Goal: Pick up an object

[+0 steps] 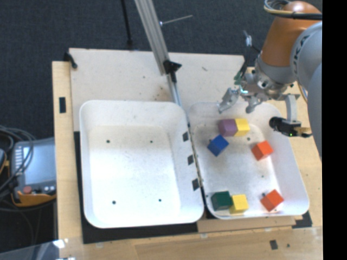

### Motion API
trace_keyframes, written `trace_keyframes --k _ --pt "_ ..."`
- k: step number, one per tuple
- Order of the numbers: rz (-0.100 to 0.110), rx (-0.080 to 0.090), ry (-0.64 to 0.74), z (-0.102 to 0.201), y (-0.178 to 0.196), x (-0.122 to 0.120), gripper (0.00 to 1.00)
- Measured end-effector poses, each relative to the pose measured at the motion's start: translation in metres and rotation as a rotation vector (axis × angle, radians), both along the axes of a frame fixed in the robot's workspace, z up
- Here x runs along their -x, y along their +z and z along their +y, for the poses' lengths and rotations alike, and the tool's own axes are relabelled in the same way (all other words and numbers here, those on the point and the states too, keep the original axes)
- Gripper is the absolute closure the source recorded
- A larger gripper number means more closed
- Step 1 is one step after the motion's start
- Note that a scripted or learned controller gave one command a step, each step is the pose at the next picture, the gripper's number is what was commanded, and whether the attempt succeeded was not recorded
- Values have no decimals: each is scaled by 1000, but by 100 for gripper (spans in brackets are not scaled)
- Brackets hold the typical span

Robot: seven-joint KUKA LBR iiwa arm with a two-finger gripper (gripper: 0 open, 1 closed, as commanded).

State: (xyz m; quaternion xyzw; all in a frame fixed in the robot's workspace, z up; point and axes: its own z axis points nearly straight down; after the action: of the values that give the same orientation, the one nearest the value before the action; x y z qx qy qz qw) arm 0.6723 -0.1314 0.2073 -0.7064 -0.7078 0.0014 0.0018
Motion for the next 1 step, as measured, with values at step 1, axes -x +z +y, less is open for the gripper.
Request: trace_keyframes --k 1 --pt "-5 3 2 -1 3 -1 0"
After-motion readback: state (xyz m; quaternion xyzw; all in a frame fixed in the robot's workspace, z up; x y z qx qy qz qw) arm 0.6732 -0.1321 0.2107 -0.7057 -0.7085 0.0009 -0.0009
